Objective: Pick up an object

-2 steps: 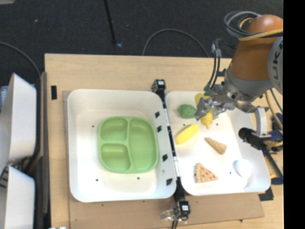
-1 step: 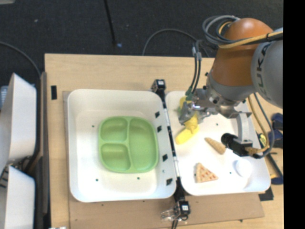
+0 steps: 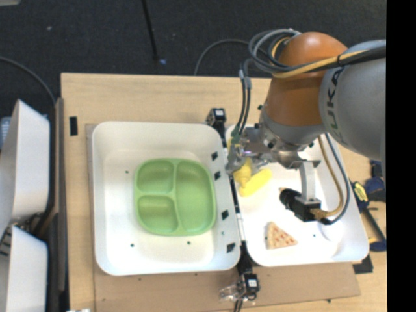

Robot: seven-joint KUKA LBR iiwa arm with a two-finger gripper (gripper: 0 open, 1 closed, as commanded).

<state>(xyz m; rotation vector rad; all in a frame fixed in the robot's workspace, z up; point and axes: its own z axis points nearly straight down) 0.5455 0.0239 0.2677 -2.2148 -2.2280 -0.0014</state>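
My gripper [image 3: 241, 156] hangs over the left edge of the right bin [image 3: 348, 242], close to the wall between the two bins. Directly below it lies a yellow object [image 3: 253, 181], and the arm hides its upper end. Whether the gripper touches it is unclear. A toy pizza slice [image 3: 279, 236], orange with red dots, lies flat near the front of the same bin, apart from the gripper.
A green divided plate [image 3: 174, 197] lies in the middle of the left bin [image 3: 114, 148]. The grey and orange arm [image 3: 305, 103] covers the back of the right bin. Black clips sit along the wall between the bins.
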